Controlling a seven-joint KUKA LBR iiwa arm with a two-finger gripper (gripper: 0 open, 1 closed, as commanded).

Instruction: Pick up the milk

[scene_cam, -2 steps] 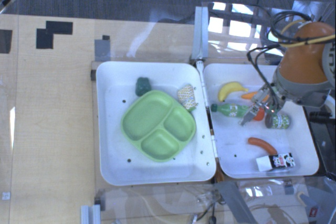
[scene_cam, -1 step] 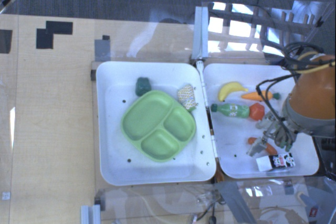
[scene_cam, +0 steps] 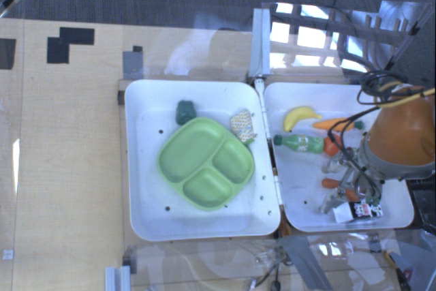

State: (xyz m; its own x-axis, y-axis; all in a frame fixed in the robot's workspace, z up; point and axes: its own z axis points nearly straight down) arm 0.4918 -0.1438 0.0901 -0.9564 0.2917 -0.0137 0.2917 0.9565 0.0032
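Two white bins are sitting side by side on the bench, and from the camera view above I am watching the right bin (scene_cam: 300, 220), where the arm is reaching in. One milk carton (scene_cam: 356, 210), white with a dark printed label, is lying flat in that bin's near right corner, close against the near wall. Its long axis is running roughly left to right across the bin. The gripper (scene_cam: 346, 178) is hanging just beyond it, so the milk is lying just nearside of the tool, close to touching. Whether the gripper is spread or pressed together I cannot tell, and nothing is visibly pinched. Sharing this bin are one banana (scene_cam: 299, 116), one green bottle (scene_cam: 303, 142) and several small orange and red pieces. The left bin (scene_cam: 146, 215) is holding one green divided plate (scene_cam: 206, 162).
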